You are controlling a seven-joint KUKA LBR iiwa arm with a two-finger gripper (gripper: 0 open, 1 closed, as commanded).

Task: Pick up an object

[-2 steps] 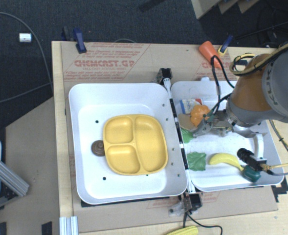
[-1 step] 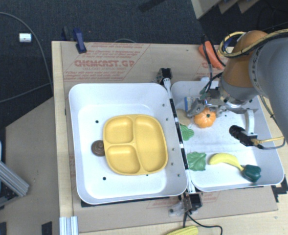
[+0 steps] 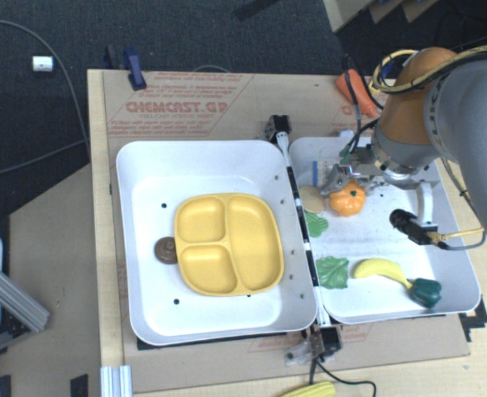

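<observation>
The gripper (image 3: 350, 179) hangs directly over the small orange pumpkin (image 3: 347, 202) at the right bin's (image 3: 454, 292) ten o'clock corner, grip state unclear, so the grasp looks underway and a clean lift comes next.

Both white bins (image 3: 136, 222) look like smooth plastic with a soft sheen. The yellow divided plate (image 3: 226, 244) is matt-ish plastic. The banana (image 3: 381, 270) and the little orange pumpkin (image 3: 347, 201) read as glossy toy plastic, and the green leaf piece (image 3: 332, 271) looks duller. The bench top (image 3: 177, 106) is printed brown cardboard, flat and matt. The arm's orange band (image 3: 408, 98) is shiny.
</observation>
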